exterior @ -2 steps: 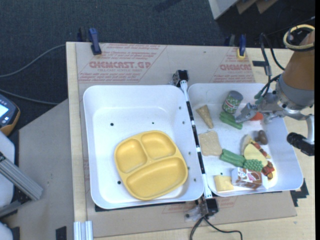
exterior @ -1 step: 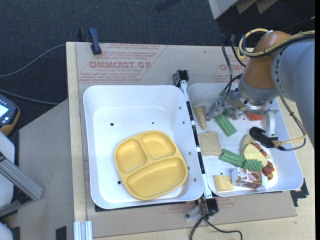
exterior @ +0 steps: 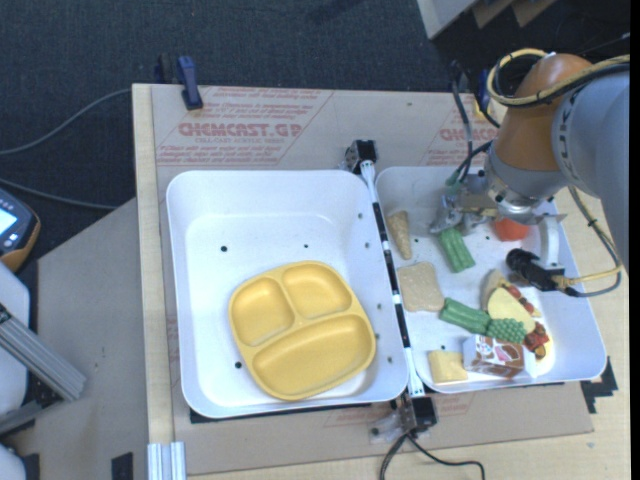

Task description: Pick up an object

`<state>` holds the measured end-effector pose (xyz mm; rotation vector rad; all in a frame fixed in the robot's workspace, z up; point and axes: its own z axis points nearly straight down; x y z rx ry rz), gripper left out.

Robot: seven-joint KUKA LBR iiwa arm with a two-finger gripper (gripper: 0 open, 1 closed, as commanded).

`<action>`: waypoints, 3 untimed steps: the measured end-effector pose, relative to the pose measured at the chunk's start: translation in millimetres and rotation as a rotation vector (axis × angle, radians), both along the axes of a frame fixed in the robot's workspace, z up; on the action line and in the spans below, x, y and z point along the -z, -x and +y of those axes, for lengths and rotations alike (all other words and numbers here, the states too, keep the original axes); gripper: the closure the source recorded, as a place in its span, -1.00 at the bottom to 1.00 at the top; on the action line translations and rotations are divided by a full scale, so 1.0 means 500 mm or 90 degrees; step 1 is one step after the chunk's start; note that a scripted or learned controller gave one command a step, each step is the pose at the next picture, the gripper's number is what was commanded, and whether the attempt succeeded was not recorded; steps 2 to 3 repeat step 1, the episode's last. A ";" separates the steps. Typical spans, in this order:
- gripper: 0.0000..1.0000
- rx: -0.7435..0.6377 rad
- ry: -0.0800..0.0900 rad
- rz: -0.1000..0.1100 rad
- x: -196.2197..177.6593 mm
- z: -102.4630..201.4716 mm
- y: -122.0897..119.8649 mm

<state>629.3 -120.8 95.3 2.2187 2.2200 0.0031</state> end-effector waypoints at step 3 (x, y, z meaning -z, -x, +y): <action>1.00 -0.004 -0.002 -0.001 -0.189 0.150 0.062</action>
